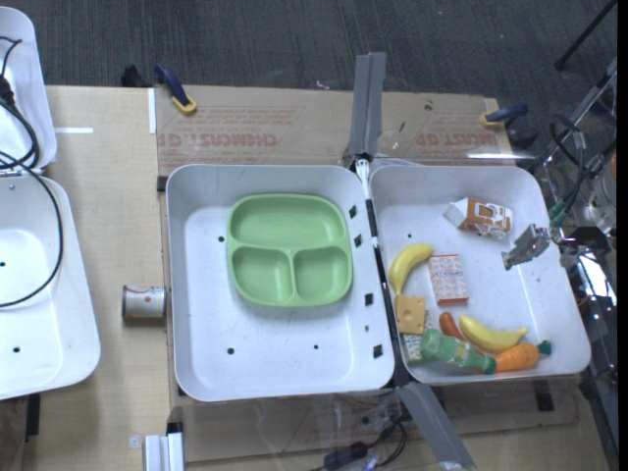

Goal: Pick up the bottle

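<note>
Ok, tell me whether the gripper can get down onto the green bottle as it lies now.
Probably, but it is tight. The gripper hangs over the right bin's right side, with nothing above the bottle. The bottle lies against the front wall, with a carrot and a banana right beside it.

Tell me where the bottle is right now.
The bottle lies on its side near the front edge of the right bin, just below the cheese wedge and beside the carrot and a banana.
</note>
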`<state>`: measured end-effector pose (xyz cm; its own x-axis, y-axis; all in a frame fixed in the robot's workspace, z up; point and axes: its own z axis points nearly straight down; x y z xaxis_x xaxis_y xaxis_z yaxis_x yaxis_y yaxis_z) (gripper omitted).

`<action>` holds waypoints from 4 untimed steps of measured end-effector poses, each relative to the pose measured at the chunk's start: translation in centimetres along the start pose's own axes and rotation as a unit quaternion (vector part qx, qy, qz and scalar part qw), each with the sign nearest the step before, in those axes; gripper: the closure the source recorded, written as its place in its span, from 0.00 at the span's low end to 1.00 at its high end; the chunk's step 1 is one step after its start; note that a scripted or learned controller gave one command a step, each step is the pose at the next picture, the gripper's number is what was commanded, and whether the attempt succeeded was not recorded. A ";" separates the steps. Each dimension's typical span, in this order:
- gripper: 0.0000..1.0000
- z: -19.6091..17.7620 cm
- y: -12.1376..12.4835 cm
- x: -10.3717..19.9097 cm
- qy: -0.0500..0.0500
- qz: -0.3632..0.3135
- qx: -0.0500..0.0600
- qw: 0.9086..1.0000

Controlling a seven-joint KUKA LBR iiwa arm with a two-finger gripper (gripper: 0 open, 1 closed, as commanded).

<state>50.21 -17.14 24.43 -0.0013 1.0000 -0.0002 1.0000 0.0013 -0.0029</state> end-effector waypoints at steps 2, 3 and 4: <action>0.00 1.0 -2.3 7.7 -0.001 -0.131 -0.002 0.991; 0.00 14.8 -2.5 5.6 0.000 -0.029 0.001 1.000; 0.00 12.7 -2.4 7.4 0.000 -0.136 -0.001 0.991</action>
<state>47.74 -9.76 11.78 -0.2706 0.9627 -0.0002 0.9627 0.2706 -0.0005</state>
